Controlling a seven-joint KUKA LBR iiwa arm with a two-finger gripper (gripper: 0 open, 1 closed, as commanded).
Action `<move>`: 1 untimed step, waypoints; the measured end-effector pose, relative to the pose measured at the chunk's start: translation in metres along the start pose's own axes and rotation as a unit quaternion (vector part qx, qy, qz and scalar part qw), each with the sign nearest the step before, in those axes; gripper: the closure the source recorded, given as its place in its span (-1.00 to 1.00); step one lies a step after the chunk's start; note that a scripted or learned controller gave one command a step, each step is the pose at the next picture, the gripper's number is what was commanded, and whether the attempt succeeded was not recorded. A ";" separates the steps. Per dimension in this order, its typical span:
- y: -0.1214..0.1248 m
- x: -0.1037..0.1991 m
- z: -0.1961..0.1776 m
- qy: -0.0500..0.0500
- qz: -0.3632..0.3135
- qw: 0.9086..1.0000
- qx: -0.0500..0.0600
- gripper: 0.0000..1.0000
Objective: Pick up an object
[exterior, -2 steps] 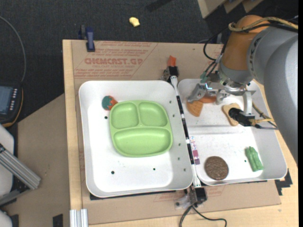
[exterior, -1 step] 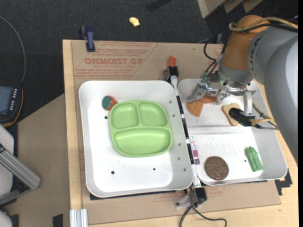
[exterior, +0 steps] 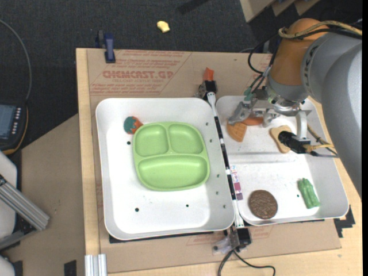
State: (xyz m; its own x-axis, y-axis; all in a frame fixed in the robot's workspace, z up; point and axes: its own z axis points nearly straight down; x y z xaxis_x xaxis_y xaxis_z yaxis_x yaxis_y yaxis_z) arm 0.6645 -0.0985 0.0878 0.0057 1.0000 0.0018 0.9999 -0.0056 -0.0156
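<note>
Gripper (exterior: 251, 112) hovers just above the orange wedge (exterior: 237, 131); grip state unclear. Centre over it, descend straight, then close.

Divided plate (exterior: 170, 156) in left bin (exterior: 115, 206)

You've got a green divided plate (exterior: 171, 156) mid left bin (exterior: 115, 211), small red/teal toy (exterior: 133, 124) touching its far-left corner. Blue clamp (exterior: 107, 46) on bench's far-left edge.
</note>
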 end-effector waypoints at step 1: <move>0.000 0.000 0.000 0.000 0.000 1.000 0.000 -1.00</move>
State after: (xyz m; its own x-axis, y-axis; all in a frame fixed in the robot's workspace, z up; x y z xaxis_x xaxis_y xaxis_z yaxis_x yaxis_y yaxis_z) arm 0.6646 -0.0989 0.0877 0.0054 1.0000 0.0013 0.9999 -0.0054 -0.0157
